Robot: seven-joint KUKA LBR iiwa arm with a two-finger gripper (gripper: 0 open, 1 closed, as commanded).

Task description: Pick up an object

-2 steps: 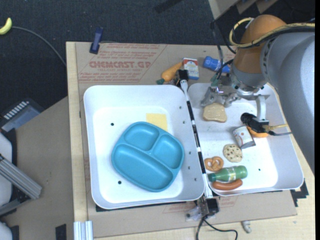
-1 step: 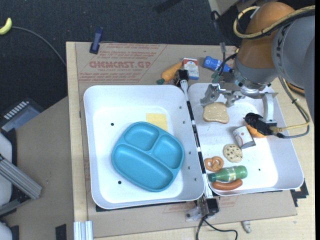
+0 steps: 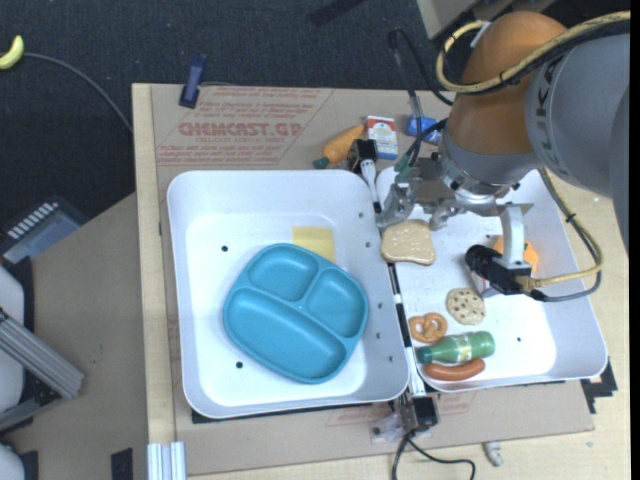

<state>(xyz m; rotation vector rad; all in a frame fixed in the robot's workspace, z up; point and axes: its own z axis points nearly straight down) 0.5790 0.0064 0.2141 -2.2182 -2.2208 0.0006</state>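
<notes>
Tool low over the right bin's near-left corner, bread slice just below it

The grey arm reaches in from the right and brings the tool [image 3: 418,206] down over the right bin [image 3: 560,353], close to the wall it shares with the left bin [image 3: 190,268], where a blue divided plate [image 3: 295,311] and a yellow slice [image 3: 315,240] lie. The toy bread slice [image 3: 409,243] sits just under and slightly toward the camera from the tool, its long axis running roughly left to right (whether a finger touches it, I cannot tell, nor how far apart they stand). The green bottle [image 3: 456,348], sausage [image 3: 455,370], cookie [image 3: 465,306] and pretzel [image 3: 428,326] lie farther toward the front edge; the bread looks the nearest target.
</notes>
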